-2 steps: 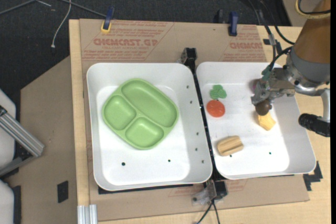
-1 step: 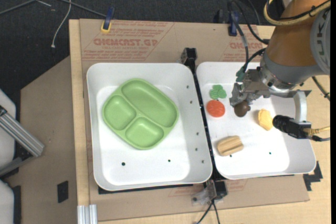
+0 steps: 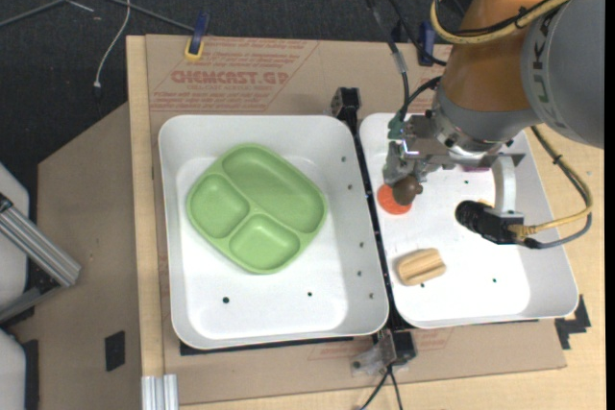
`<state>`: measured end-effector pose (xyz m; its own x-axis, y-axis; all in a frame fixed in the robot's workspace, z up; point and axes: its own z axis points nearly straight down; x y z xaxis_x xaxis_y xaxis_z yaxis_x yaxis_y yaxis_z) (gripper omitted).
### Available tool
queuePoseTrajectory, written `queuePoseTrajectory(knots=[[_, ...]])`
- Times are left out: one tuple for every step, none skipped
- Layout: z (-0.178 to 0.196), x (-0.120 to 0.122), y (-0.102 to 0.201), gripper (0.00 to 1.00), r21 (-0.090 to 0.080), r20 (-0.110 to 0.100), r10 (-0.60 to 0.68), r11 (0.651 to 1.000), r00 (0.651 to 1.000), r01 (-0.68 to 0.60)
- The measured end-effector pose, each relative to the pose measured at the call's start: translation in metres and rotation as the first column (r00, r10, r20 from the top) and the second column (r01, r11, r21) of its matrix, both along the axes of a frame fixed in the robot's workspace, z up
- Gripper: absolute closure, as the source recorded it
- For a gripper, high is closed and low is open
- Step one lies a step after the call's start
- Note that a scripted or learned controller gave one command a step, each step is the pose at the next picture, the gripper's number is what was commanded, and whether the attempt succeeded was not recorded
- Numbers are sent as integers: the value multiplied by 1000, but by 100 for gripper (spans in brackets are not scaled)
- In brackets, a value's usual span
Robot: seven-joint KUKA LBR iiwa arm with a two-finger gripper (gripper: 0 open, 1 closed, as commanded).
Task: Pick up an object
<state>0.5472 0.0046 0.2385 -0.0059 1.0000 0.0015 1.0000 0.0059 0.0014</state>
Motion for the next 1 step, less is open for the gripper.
queuePoseTrajectory(knots=[[-8,0,61,100,0,-3,0,1000,1000,0]])
